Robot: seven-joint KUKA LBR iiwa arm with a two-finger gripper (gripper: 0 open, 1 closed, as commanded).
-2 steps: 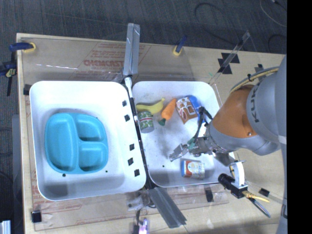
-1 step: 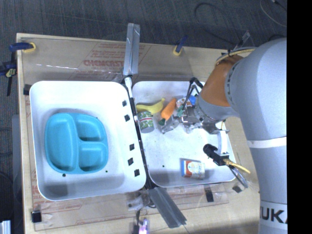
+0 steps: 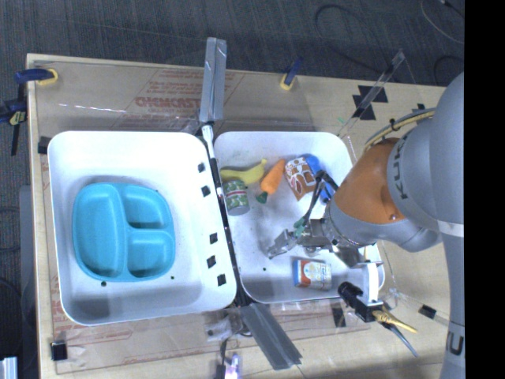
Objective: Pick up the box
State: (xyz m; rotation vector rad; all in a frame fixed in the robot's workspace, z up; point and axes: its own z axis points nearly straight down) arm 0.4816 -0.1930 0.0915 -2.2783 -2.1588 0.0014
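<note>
Wooden surface (image 3: pixel 118 93), two white bins; the box (image 3: pixel 301 177) lies at the far side of the right bin (image 3: pixel 245 290), against a blue thing (image 3: pixel 313 164). Jaws (image 3: pixel 278 244) hang nearer, holding nothing; spread or not, I cannot tell. They should probably move farther back, centre over the box, and avoid the carrot (image 3: pixel 271 177).

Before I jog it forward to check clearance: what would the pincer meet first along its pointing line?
Likely the small can, left and above the pincer; depth is unclear.

Faint red print on bench (image 3: pixel 170 93), unreadable
</note>
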